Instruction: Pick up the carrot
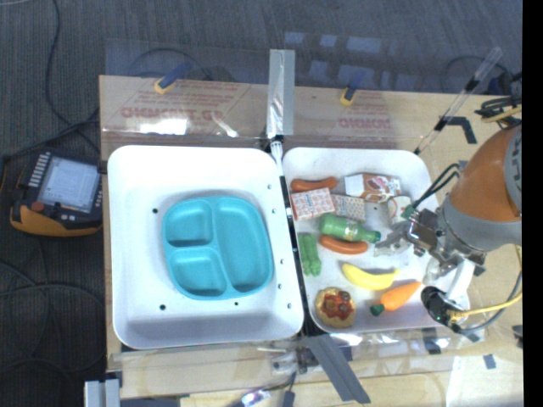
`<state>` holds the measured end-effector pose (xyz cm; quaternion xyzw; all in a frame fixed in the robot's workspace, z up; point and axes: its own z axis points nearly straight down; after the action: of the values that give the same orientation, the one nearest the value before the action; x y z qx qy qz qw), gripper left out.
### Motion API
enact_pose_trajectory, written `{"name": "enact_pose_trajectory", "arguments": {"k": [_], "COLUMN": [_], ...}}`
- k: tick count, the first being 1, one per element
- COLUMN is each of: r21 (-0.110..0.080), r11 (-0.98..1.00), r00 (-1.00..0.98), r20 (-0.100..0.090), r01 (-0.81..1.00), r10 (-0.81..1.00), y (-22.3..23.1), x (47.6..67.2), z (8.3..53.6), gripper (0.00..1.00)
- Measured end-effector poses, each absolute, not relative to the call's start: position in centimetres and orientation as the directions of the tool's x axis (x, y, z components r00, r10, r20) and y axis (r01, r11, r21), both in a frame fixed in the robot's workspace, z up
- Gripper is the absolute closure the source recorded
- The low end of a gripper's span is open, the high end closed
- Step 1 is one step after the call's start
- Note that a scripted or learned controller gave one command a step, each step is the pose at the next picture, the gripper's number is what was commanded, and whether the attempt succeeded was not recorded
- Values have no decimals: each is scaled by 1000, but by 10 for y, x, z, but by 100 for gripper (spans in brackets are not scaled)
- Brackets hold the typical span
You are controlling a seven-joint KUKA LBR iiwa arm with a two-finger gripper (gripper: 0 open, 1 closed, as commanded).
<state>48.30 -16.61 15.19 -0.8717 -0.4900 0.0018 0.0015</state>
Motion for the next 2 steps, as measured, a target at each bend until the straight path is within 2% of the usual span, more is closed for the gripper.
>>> {"name": "enact_pose_trajectory", "arguments": {"k": [1,2], "r21": [-5,0], "r11": [-105,-175], "r00": [105,175], "r20": [1,13], "r01": [994,985], "r10": [994,984], "y": [-174,-200], "x": [483,488], "z": [127,91], "gripper": [0,0]}}
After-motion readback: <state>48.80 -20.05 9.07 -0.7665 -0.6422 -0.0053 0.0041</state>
